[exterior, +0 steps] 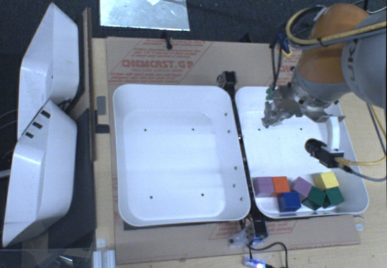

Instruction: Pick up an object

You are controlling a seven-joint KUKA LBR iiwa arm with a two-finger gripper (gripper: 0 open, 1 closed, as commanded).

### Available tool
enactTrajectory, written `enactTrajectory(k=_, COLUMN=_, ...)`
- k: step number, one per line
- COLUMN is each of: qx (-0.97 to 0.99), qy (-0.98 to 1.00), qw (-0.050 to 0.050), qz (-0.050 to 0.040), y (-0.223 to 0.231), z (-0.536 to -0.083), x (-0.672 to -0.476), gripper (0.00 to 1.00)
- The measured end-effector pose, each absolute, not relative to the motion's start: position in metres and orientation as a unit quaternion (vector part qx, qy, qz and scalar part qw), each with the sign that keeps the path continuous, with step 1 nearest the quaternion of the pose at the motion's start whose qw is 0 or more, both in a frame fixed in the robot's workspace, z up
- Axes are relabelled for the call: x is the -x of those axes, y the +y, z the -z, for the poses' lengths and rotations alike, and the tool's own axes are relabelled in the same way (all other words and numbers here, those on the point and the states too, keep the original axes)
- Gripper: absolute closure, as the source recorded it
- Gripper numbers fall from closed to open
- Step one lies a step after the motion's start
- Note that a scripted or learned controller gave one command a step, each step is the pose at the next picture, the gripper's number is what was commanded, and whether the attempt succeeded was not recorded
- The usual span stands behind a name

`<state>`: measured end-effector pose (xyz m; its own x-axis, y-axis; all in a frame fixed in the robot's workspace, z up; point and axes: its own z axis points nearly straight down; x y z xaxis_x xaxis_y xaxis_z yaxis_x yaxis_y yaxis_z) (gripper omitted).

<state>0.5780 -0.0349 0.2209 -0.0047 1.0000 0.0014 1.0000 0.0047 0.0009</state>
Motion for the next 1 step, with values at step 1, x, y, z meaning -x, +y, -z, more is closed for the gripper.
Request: enactTrajectory(k=1, qx=0.705, qy=-0.709, qw=0.0, qz=0.0009, y=0.0204, z=-0.2282, x=-0.5629, gripper=1.0)
